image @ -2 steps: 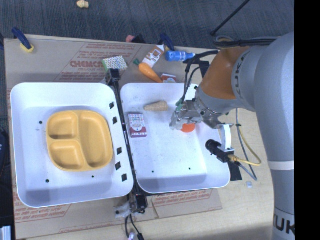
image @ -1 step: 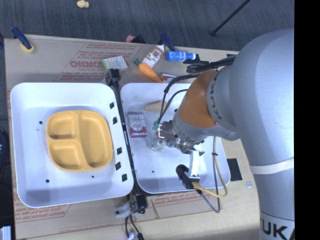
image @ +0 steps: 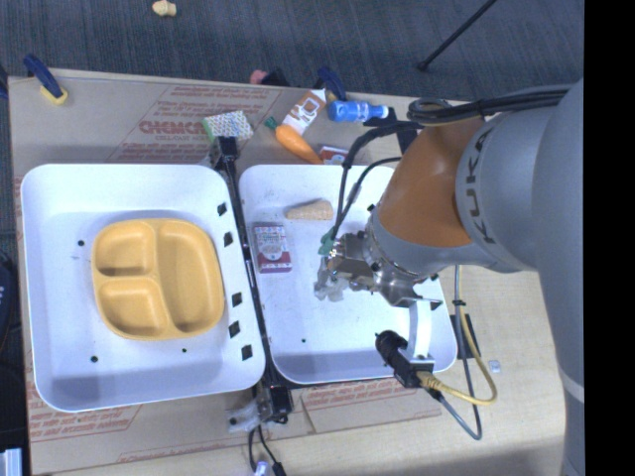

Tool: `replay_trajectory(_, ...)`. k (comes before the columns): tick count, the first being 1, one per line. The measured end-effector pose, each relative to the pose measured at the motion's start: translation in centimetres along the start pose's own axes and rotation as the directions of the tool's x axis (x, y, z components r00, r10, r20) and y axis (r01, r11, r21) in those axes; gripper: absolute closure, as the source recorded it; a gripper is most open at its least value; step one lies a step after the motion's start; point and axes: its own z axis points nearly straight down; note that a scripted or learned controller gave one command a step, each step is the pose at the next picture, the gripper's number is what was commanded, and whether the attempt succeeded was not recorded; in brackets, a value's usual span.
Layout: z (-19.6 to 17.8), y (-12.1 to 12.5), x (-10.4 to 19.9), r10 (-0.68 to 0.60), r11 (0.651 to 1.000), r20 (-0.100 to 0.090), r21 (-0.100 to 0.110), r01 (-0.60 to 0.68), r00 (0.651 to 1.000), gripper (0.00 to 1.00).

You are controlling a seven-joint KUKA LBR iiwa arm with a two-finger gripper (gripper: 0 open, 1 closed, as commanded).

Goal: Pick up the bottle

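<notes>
The bottle lies outside the bins, well beyond the pincer; its grip state unclear.

Two bins: white moulded plastic, smooth, catching a soft sheen along the rims. Divided tray lying in the left bin: yellow plastic, matt. Bench top: brown printed cardboard, dull and flat. Arm: grey casing looking smooth and semi-gloss, orange band shining faintly. Gripper: bare metal parts glinting. Bottle lying at the bench's far edge: blue glossy plastic. Packet in the right bin: printed glossy wrapper.
</notes>
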Motion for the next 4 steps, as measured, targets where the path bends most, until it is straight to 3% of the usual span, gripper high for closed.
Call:
replay_trajectory(1,2.5,-0.6,3.0,0.264,0.964,0.001,0.004,-0.264,0.964,1.0)
replay_trajectory(2,2.5,-1.8,9.2,0.216,0.976,0.001,0.002,-0.216,0.976,1.0)
replay_trajectory(3,2.5,-2.1,10.7,-0.085,0.996,0.001,0.005,0.085,0.996,1.0)
replay_trajectory(4,-7.0,-1.0,5.6,-0.362,0.932,0.002,-0.003,0.362,0.932,1.0)
